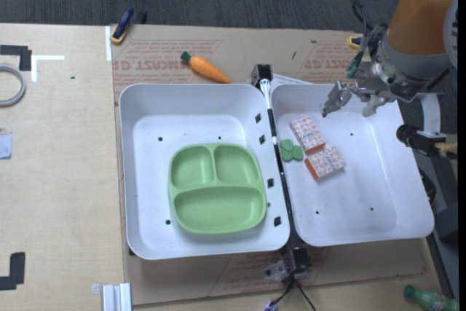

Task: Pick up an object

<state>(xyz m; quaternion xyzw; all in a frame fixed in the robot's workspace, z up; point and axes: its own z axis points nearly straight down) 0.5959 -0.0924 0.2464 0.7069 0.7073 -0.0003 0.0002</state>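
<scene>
Two small red-and-white patterned boxes lie in the right bin (378,215): one (306,132) nearer the back, the other (325,162) just in front of it. A small green toy (291,150) sits beside them, close to the bin's left wall. My gripper (351,103) hangs above the back of the right bin, up and to the right of the boxes. Its fingers (333,99) are spread, with nothing between them.
The left bin (138,156) holds a green divided plate (217,188). A toy carrot (206,68) lies on the cardboard behind the bins. A blue clip (122,25) sits at the back left. A green bottle (431,297) lies at the bottom right.
</scene>
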